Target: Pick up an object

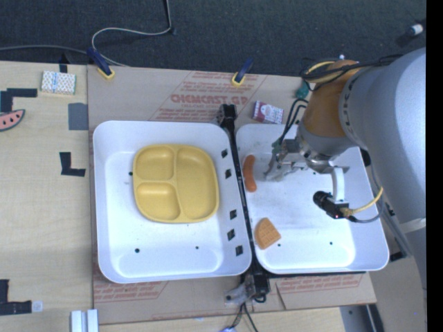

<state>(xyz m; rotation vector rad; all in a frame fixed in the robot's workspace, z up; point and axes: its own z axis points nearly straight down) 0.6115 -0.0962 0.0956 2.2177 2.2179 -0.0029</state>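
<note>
Arm looms over cardboard printed "CHEMCAST GP".

The right bin floor lies mostly bare; the sausage and cracker crowd its left wall.

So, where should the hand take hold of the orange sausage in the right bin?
Grip the sausage across its middle, coming straight down from above. It lies flat and long beside the bin's left wall, so the fingers likely fit best closing across its narrow width.

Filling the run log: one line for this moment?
gripper low in right bin | beside sausage | cracker untouched | grasp unconfirmed
</note>
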